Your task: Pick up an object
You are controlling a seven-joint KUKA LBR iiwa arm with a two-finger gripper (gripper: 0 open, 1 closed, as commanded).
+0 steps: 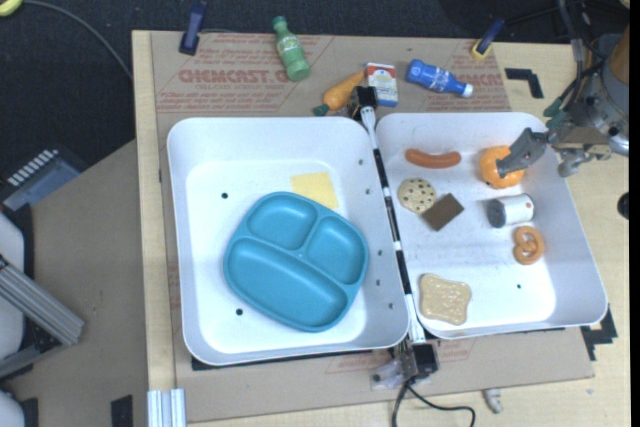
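The gripper (527, 151) sits low at the far right of the right bin (575, 245), one dark finger touching the near edge of the orange toy (497, 166), so that is likely the piece it aims to lift; whether its jaws are open or shut cannot be told here. The orange toy is rounded with no clear long axis. From it, a sausage (433, 157) lies just to the left, its length running left to right; a white cylinder (511, 210) lies just below on its side, also left to right, with a pretzel (527, 244) below that. The loose spacing leaves room for a grasp.
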